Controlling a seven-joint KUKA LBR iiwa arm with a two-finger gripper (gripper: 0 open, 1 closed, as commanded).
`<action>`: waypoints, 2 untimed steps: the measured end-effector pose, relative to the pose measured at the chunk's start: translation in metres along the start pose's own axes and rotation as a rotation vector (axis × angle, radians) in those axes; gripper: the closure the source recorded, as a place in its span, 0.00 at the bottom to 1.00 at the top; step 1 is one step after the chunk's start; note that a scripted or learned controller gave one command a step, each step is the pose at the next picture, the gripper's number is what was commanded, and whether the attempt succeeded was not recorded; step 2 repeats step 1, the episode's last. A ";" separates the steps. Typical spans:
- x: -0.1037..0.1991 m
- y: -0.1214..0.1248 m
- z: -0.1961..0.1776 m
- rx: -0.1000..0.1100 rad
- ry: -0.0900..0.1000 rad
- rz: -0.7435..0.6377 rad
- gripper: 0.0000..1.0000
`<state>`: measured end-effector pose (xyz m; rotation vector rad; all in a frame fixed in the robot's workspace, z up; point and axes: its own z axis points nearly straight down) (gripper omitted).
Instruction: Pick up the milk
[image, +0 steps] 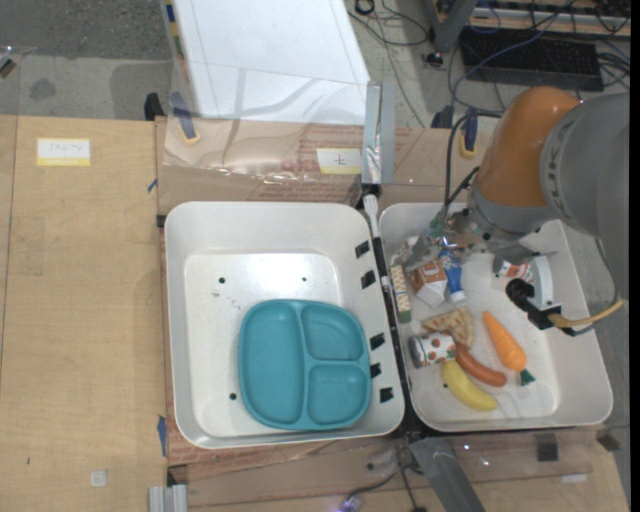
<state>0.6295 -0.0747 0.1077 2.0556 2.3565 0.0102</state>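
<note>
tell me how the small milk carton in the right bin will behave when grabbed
The milk carton looks like a small, light, boxy carton, so it will probably not roll. It may dent if squeezed. Crowded by the blue bottle, it could tip or shift.

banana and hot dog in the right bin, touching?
Touching. The camera view shows the banana lying right against the hot dog near the front of the right bin, with no white floor between them.

There is one camera, fixed high above the bench (80, 300). It looks down at a slant and takes in both bins, the left bin (185, 300) and the right bin (580, 385), from a middle distance. The arm (560, 150) enters from the right.
</note>
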 end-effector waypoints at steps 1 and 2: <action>0.056 0.011 -0.085 0.013 0.006 0.027 1.00; 0.056 0.011 -0.085 0.013 0.006 0.027 1.00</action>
